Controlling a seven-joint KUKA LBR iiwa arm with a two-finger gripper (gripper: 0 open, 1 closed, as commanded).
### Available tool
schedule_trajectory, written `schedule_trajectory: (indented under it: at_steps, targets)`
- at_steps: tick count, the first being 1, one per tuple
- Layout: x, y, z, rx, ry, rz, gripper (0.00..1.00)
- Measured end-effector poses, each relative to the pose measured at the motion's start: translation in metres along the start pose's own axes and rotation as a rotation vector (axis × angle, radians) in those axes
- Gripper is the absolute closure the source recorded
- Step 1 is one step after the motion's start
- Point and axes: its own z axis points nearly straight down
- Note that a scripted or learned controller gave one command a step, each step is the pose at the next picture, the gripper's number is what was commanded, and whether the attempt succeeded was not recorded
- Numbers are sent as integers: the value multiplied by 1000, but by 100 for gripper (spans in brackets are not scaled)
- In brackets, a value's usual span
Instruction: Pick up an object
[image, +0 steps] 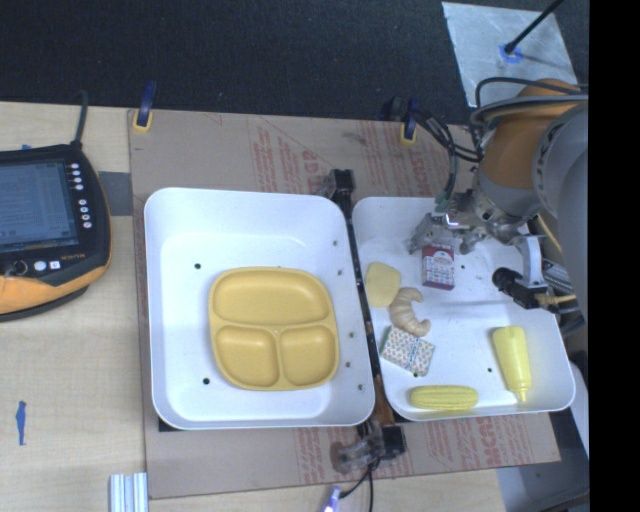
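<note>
Red-and-white small carton (438, 268) sits directly beneath the gripper (445, 228), one item; whether the tool grips it cannot be told. Right white bin (560, 395) holds six objects: that carton, and farther out from the gripper one pale yellow disc (381, 284), one tan croissant-shaped piece (408, 311), one patterned square packet (407, 352), one yellow corn cob (444, 398), one yellow squeeze bottle (514, 360). Left white bin (170, 300), well beyond, contains one yellow three-compartment plate (273, 327). One tablet pendant (45, 225) lies farthest away.
</note>
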Motion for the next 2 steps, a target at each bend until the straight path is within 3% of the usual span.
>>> schedule_trajectory:
  at_steps: [1, 2]
  targets:
    - [15, 0, 0, 3, 2, -2, 0]
    - [11, 0, 0, 2, 1, 0, 0]
